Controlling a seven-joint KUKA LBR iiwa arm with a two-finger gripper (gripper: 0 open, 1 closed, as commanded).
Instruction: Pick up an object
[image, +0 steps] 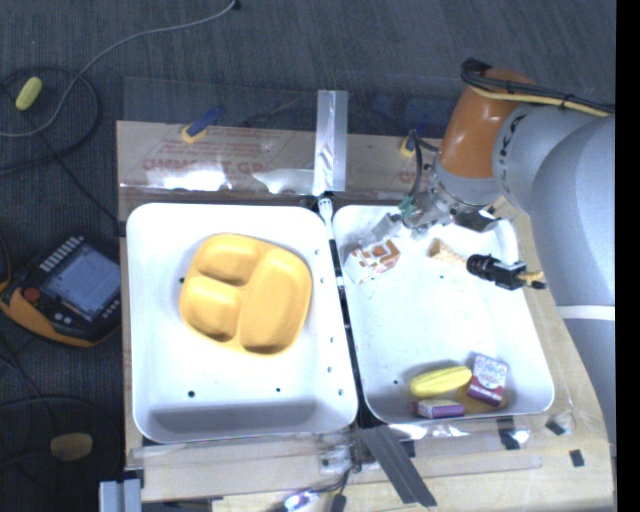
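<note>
The gripper (408, 212) sits low over the far edge of the right bin (450, 330); whether it is spread or pressed together cannot be told from this view. The nearest candidate, a small brown-and-white wrapped item (376, 256), lies in the right bin just beside the gripper, toward the left bin (160, 400). A yellow oblong object (441, 380) lies well apart along the right bin's near wall, its long axis parallel to that wall.

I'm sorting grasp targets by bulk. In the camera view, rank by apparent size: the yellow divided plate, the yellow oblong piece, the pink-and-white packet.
1. yellow divided plate, by far largest
2. yellow oblong piece
3. pink-and-white packet, only slightly smaller, so that ranking is unsure
</note>
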